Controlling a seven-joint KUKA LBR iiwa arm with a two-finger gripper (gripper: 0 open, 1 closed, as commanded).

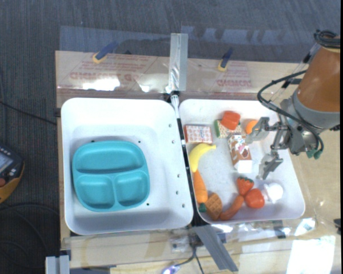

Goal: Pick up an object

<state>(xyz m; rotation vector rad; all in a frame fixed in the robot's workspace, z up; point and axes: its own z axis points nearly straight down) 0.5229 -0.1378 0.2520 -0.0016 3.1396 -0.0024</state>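
Two white bins (68,153), gripper (264,147) open (holding nothing) over right bin's toy food (201,153).

Bright, even lighting from overhead. Strong glare on the clear plastic sheet (160,73) behind the bins and on the white bin walls (126,110), nearly blown out. Soft, short shadows under the teal tray (110,174). Slightly soft throughout, low resolution; gripper (271,147) perhaps a little motion-blurred. Dark, muted carpet (160,4).

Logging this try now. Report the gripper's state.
Gripper: over the right bin, above the toy food; open or shut cannot be told.
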